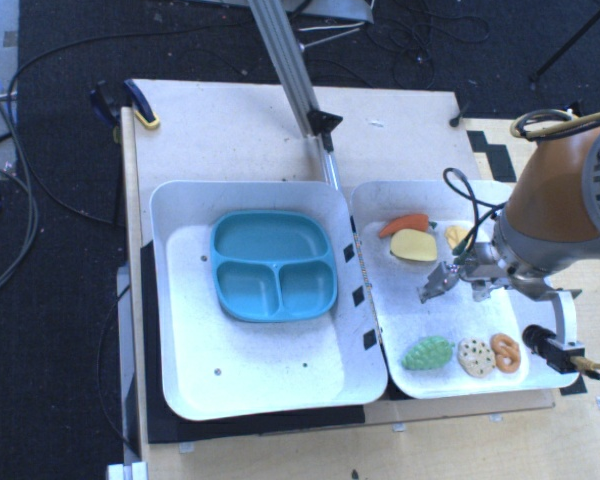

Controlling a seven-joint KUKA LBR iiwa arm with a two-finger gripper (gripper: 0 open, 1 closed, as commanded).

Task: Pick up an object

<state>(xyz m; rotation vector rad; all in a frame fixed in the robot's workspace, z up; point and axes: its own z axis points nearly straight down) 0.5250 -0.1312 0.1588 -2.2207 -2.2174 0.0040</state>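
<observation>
My gripper (438, 285) hangs over the middle of the right bin (380, 298), with nothing visible between its fingers. Just up and left of it lie a yellow piece (413, 247) and an orange-red carrot-like piece (404, 224). Another small yellow item (458, 236) sits partly behind the arm's cable. Along the bin's front edge rest a green leafy piece (427, 353), a speckled cookie (475, 357) and a pretzel (506, 352). The gripper stands apart from all of these.
The left bin (180, 368) bears a blue three-compartment tray (275, 265). A slanted metal pole (290, 58) rises from the gap between the bins at the back. The arm's orange and grey body (560, 203) covers the right bin's right side.
</observation>
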